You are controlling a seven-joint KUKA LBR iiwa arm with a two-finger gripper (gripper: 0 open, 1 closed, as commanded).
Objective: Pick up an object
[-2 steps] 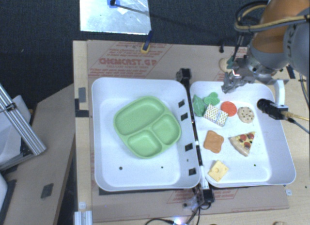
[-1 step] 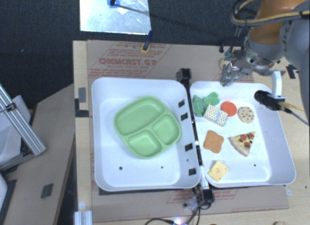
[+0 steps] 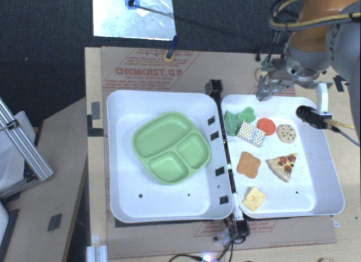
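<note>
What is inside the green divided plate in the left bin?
The green divided plate shows three bare compartments, all fully visible. The bin floor beneath the plate is covered, so anything under it cannot be seen.

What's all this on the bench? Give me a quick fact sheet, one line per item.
left bin: holds a green divided plate
right bin: toy food
green leafy piece: far left corner of right bin
tomato slice: beside a patterned block
cookie: right of tomato slice
toast: middle
pizza slice: right of toast
cheese: nearest edge
pincer: above right bin's far edge, nothing seen in it
</note>
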